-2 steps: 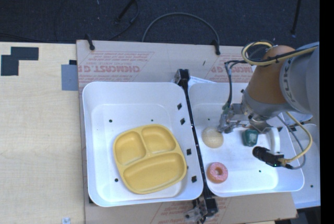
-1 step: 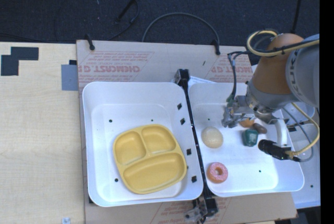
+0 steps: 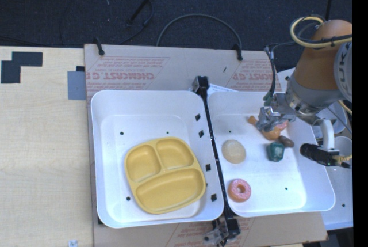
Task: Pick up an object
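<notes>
The right bin [image 3: 287,201] holds a pale round cookie-like disc [image 3: 234,151], a pink frosted doughnut [image 3: 239,189], a dark green object [image 3: 276,152], a small brown piece [image 3: 286,141] and an orange object [image 3: 265,128]. My gripper [image 3: 270,123] is low in the back part of that bin, right on top of the orange object, which pokes out to its left and below it. The metal fingers blend with the orange object, so their state is unclear.
The left bin [image 3: 109,125] carries a yellow divided plate [image 3: 165,174]. A black divider [image 3: 209,142] runs between the bins. Cardboard [image 3: 144,70] lies behind them, and the pale bench [image 3: 40,154] extends to the left.
</notes>
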Robot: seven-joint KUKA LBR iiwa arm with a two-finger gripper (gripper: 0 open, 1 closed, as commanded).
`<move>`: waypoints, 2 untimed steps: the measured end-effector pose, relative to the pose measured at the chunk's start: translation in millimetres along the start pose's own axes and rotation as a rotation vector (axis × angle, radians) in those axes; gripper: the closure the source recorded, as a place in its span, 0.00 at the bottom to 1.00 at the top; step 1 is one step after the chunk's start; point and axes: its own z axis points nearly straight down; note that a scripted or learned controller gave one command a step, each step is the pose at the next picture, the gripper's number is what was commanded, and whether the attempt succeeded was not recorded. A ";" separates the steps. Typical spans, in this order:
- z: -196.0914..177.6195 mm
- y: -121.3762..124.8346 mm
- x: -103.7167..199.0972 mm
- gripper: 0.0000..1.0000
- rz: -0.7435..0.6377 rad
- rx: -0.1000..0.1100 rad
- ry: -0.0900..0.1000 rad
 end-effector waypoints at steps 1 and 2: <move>-18.2 0.5 -1.2 1.00 -0.004 0.003 0.001; -8.7 -10.2 54.5 1.00 -0.007 0.008 0.003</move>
